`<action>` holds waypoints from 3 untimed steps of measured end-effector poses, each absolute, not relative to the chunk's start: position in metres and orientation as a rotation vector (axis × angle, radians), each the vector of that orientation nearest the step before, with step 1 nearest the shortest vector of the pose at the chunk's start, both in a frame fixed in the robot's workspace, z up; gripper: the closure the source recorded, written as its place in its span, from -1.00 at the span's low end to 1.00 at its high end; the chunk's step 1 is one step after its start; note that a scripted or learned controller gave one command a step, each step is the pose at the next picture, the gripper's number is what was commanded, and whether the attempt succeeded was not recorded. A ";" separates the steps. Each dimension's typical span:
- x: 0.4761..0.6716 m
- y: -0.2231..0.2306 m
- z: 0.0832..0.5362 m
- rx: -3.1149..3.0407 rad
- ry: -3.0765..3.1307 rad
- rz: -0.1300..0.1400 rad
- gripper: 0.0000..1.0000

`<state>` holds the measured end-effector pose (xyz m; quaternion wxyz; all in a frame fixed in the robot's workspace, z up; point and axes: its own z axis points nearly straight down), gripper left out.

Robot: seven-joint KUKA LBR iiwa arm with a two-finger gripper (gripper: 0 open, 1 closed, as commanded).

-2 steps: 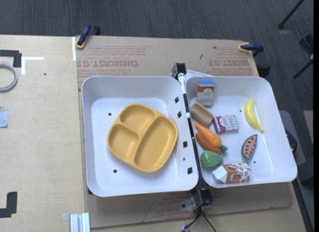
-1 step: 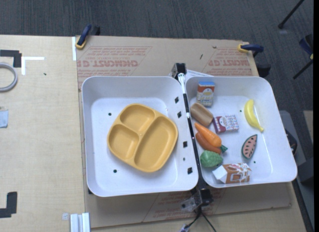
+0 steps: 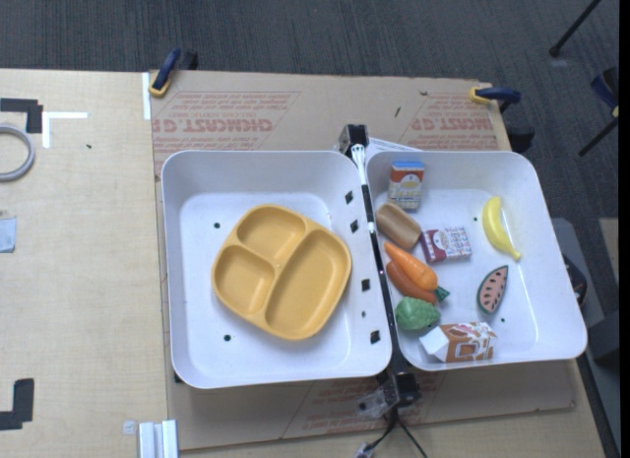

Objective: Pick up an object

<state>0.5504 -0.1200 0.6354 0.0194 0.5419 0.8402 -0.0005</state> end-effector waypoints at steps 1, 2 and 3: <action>0.552 -0.120 0.645 1.677 2.605 0.000 1.00; 0.553 -0.120 0.654 1.672 2.603 0.001 1.00; 0.554 -0.119 0.664 1.667 2.600 0.003 1.00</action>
